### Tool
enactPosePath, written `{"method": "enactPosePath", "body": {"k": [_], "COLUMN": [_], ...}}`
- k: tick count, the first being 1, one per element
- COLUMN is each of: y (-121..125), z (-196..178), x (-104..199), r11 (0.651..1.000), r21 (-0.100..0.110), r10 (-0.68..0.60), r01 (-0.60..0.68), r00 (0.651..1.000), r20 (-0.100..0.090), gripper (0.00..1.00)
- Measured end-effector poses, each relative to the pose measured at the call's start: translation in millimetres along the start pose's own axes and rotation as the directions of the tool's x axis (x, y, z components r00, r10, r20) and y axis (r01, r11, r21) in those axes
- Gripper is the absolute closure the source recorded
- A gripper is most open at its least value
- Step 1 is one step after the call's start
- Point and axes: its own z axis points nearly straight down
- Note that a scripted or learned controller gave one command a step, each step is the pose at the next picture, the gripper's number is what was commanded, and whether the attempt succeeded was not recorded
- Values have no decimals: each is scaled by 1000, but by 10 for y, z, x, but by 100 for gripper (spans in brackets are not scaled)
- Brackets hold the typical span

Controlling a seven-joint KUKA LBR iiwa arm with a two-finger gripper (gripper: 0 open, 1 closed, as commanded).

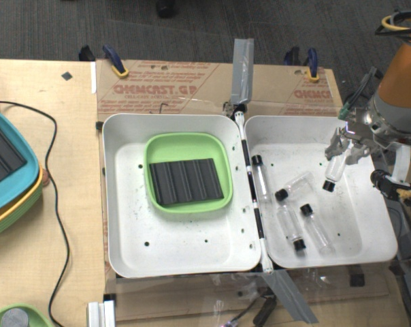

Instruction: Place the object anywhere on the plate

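A green square plate [222, 157] sits in the left bin [124, 203], with a dark ribbed pad [187, 181] lying on it. My gripper [343, 150] hangs over the right bin [369, 230], near its far right side. A clear vial with a black cap [333, 172] hangs tilted below it, cap end down, with its upper end between the fingers. Several more clear black-capped vials lie on the right bin's floor, one [294, 184] near the middle and another [257, 176] along the left wall.
The ridge between the two bins [250, 182] stands between the gripper and the plate. Stacked blue and yellow bowls [11, 176] sit on the wooden bench at the far left, with a black cable [56, 182] beside them. Clamps [116, 60] hold cardboard behind the bins.
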Motion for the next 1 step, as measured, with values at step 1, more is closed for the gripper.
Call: {"method": "enactPosePath", "body": {"k": [1], "y": [0], "z": [-1], "x": [0], "r11": [1000], "r21": [0], "r10": [0], "r01": [0], "r00": [1000], "r20": [0], "gripper": [0]}}
